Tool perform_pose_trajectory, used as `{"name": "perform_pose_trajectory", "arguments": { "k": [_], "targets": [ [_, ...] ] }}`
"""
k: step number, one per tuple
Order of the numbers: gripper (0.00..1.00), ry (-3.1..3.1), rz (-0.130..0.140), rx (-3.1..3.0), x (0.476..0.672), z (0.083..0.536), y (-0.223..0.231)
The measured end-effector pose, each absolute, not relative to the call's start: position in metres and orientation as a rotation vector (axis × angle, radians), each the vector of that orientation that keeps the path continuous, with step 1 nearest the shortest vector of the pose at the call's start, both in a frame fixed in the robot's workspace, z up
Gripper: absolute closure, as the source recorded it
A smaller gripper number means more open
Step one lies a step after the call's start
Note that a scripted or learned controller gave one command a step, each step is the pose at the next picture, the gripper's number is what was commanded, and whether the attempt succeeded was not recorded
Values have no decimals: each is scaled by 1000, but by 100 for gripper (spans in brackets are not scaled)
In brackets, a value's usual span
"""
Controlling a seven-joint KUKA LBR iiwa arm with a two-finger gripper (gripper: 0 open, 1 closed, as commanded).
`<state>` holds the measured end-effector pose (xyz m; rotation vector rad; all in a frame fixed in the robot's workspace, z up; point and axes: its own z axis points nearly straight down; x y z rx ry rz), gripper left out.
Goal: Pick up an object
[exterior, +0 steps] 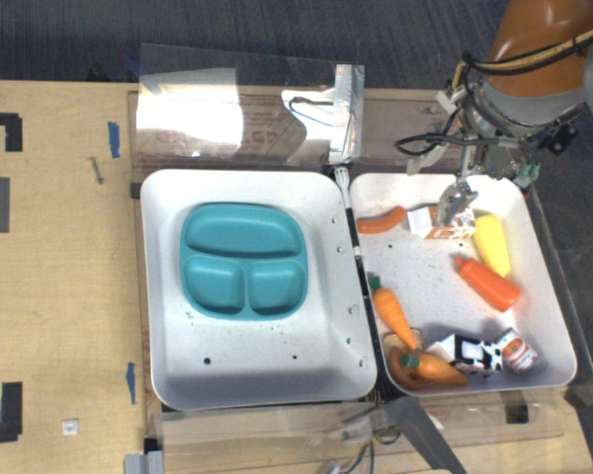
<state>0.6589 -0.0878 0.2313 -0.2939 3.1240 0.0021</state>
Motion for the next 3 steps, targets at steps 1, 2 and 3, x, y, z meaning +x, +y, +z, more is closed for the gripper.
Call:
{"name": "perform_pose_trajectory", "arguments": {
  "k": [1, 2, 3],
  "targets": [
    [0, 3129, 3, -338, 622, 170, -153],
    [0, 3132, 0, -144, 602, 94, -184],
    [0, 3133, 4, -5, 588, 87, -195]
  ]
}}
